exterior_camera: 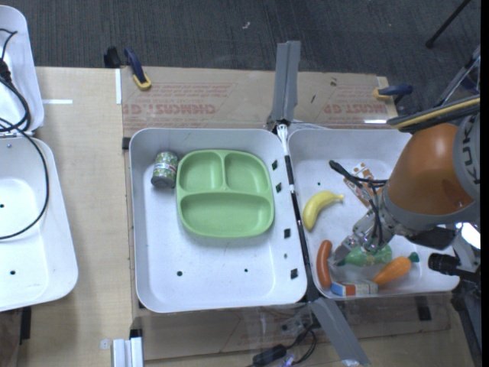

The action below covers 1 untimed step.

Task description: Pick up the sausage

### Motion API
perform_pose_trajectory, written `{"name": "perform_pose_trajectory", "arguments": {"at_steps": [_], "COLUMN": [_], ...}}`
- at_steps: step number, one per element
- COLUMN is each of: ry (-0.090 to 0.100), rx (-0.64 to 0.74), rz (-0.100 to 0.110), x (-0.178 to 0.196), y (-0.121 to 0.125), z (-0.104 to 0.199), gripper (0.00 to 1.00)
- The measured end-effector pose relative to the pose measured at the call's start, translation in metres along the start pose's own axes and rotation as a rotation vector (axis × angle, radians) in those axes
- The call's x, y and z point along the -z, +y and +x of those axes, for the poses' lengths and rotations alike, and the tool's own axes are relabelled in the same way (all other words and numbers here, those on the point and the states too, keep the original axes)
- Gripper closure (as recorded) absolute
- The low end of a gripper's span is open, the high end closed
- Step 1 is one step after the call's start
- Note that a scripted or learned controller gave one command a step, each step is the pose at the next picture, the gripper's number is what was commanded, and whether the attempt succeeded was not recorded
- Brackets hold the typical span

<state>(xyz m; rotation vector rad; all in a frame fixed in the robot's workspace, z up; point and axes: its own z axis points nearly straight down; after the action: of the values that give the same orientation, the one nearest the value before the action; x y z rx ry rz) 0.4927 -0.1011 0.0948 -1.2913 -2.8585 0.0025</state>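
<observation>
The sausage (324,263) lies in the right bin (306,159), near its front left corner, below the banana (319,206). The gripper (364,245) hangs just beside it, over a carrot (393,270). I cannot tell how its fingers stand.

This is a robotics lab or test cell, not a home. A plywood bench (84,205) carries 2 shallow white bins (153,281) set side by side, parted by a grey metal divider (287,79). Printed cardboard (206,102) is held to the bench by spring clamps (137,69). The toy-like props, a green sectioned plate (225,193), a small can (163,169) and a plastic banana (319,206), suit staged trials. Black cables (23,113) trail across white equipment at the left, and dark carpet (191,14) covers the floor.
</observation>
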Motion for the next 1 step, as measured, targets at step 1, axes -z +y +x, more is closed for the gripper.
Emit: {"name": "perform_pose_trajectory", "arguments": {"at_steps": [1], "ry": [0.000], "rx": [-0.159], "rz": [-0.001], "x": [-0.0058], "y": [-0.0084], "z": [0.0134], "gripper": [0.00]}}
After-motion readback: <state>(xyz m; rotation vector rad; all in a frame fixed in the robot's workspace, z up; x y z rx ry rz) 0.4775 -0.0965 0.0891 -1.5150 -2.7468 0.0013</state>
